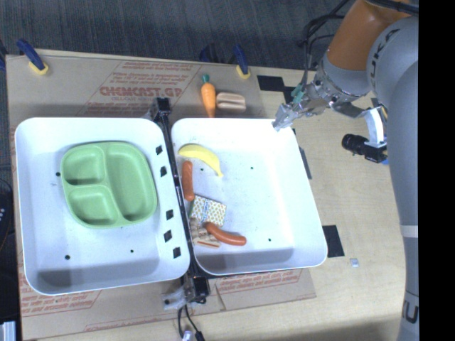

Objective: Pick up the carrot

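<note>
The carrot, orange with a green top, lies on the cardboard just behind the right bin's far rim, outside both bins. It points toward the bin. My gripper hangs over the far right corner of the right bin, roughly a hand's width to the right of the carrot and apart from it. Nothing shows in the gripper.
A small bun-like piece rests right beside the carrot. The right bin holds a banana, a sausage, a cracker and a hot dog. A green divided plate sits in the left bin.
</note>
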`<state>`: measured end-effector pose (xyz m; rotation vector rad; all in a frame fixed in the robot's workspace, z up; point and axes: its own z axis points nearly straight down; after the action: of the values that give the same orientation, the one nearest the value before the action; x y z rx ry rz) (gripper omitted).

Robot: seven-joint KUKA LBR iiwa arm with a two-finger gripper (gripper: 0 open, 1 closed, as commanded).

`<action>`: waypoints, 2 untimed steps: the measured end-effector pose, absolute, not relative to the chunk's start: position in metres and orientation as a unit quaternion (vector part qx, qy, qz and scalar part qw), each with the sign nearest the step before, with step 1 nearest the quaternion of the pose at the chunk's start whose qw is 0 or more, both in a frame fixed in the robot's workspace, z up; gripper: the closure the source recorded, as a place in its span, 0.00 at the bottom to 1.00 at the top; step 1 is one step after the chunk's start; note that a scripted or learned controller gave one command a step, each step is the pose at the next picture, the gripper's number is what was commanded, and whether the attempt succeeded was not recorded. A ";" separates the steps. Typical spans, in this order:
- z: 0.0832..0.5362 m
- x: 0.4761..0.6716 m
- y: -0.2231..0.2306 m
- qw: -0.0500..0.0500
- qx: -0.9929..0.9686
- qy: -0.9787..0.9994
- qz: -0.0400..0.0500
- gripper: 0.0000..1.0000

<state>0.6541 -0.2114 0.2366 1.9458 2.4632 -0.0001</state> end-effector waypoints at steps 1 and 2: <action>0.212 0.628 -0.141 -0.002 0.614 0.790 -0.001 1.00; 0.221 0.624 -0.055 -0.002 0.644 0.765 -0.001 1.00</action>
<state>0.6245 -0.0553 0.2205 2.0245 2.4078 -0.0033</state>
